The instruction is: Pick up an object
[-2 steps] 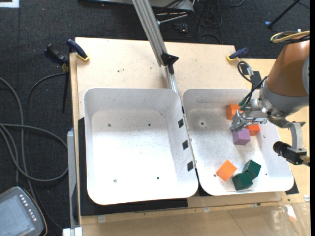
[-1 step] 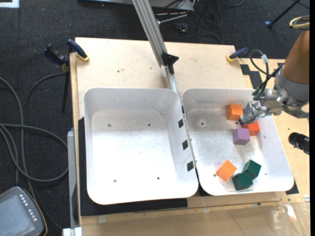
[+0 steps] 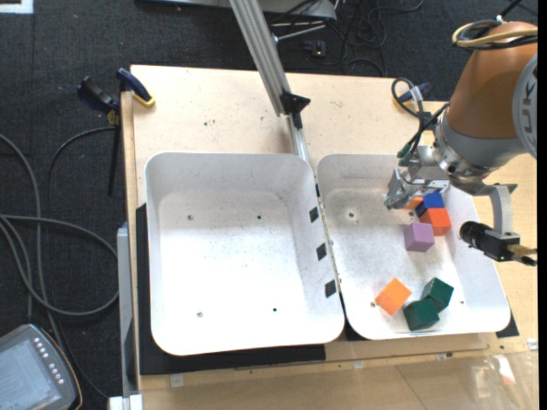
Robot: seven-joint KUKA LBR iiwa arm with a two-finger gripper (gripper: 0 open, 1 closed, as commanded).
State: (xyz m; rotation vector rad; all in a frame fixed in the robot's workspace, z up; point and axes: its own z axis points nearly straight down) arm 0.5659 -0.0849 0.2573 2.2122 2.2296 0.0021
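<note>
My gripper (image 3: 402, 196) hangs low over the back of the right bin (image 3: 363, 229), reaching in from the right. Just to its right lie a blue block (image 3: 432, 201) and an orange-red block (image 3: 439, 220), close against the fingers. A purple cube (image 3: 419, 237) sits a little nearer the front. Toward the bin's front edge lie an orange cube (image 3: 393, 296) and two dark green blocks (image 3: 423, 314) (image 3: 439, 293). Nothing is visibly between the fingers.
The left bin (image 3: 231, 246) stands beside the right one, with a dark divider strip (image 3: 323, 246) between them. A slanted metal pole (image 3: 261, 41) rises behind the bins. Clamps (image 3: 128, 88) sit at the bench's back left corner.
</note>
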